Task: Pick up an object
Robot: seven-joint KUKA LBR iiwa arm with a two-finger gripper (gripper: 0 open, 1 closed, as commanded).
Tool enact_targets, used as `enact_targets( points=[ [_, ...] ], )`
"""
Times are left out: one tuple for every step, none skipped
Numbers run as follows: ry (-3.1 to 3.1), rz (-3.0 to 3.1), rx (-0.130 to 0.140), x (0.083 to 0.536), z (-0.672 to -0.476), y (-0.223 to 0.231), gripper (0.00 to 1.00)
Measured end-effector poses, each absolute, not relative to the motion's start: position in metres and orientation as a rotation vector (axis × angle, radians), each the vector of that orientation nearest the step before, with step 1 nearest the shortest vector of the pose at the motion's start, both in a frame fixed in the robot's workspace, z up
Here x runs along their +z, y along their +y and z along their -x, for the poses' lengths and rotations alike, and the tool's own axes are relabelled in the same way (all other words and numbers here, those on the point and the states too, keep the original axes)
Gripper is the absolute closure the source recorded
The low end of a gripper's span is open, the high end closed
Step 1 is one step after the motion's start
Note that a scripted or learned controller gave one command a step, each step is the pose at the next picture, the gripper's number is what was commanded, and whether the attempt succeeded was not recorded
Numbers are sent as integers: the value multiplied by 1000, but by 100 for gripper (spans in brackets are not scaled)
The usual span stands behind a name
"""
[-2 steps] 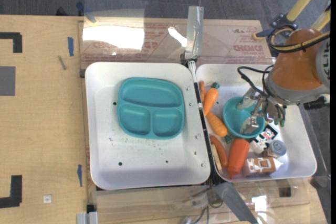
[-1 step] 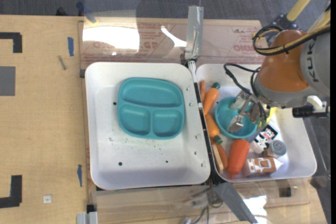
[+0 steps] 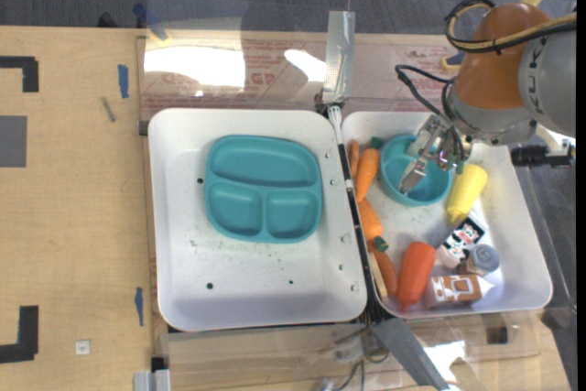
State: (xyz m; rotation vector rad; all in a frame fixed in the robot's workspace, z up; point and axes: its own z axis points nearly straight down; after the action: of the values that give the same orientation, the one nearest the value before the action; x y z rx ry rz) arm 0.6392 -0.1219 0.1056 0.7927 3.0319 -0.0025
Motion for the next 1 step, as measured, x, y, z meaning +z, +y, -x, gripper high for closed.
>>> enact_targets(
  points=[
    [2932,-1087,7,93,-589,-155,0]
  ],
)
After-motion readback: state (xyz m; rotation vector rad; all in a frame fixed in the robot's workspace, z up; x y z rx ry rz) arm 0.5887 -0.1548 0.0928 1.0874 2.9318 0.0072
